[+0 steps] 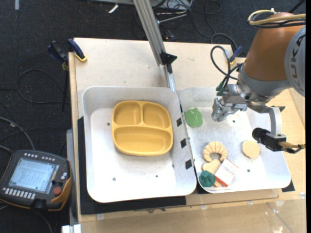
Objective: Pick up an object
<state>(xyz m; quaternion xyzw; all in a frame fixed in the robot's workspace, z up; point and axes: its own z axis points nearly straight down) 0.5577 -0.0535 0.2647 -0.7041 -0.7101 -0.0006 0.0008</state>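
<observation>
The right bin (272,176) holds a light green lump (193,117) near its left wall, a beige ring-shaped pastry (215,151), a round tan biscuit (251,149), a white and red packet (226,172) and a dark green piece (207,178). My gripper (221,111) hangs over the upper middle of this bin, just right of the green lump and above the pastry. Nothing shows between its fingers.
The left bin (97,178) carries a yellow divided tray (142,127). A grey metal pole (151,25) slants down to the bins' shared edge. A teach pendant (34,178) lies on the floor at lower left. A black camera bracket (269,137) sticks out below the wrist.
</observation>
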